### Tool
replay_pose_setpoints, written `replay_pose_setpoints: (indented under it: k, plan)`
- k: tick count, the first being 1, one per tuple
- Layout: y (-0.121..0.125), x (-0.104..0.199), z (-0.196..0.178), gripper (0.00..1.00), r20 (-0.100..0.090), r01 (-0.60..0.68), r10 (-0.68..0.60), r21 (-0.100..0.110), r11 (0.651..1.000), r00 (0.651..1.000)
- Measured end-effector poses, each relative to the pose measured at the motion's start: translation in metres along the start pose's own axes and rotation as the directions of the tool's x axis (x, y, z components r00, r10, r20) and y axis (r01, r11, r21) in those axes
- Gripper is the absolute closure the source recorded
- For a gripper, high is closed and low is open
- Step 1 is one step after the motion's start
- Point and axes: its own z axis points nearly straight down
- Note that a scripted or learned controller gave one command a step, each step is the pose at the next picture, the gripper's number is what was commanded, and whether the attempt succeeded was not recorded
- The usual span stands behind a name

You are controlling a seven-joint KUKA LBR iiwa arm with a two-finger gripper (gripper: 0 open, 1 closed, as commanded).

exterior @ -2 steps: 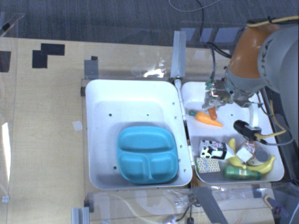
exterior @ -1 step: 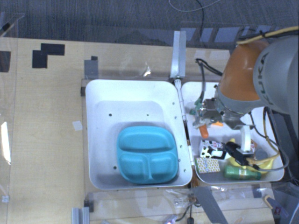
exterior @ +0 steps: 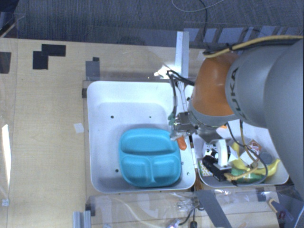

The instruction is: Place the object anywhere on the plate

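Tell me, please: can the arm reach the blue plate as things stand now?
Probably yes. The pincer hangs at the right edge of the blue plate, which lies uncovered in the left bin.

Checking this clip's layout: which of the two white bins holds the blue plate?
The left bin holds the blue plate, a three-compartment tray near its front right corner. The right bin holds a jumble of small objects instead.

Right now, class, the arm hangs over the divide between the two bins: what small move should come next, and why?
Probably a short shift toward the left bin, over the blue plate, before releasing. The pincer sits at the plate's upper right corner, with a small orange object just under it at the bin's edge, beside the plate rather than on it.
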Motion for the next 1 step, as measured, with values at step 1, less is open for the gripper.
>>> replay_pose_setpoints:
  k: [1]
  plan:
    - [0.0001, -0.0002, -0.0001, 0.0, 0.0, -0.001, 0.001, 0.0, 1.0, 1.0]
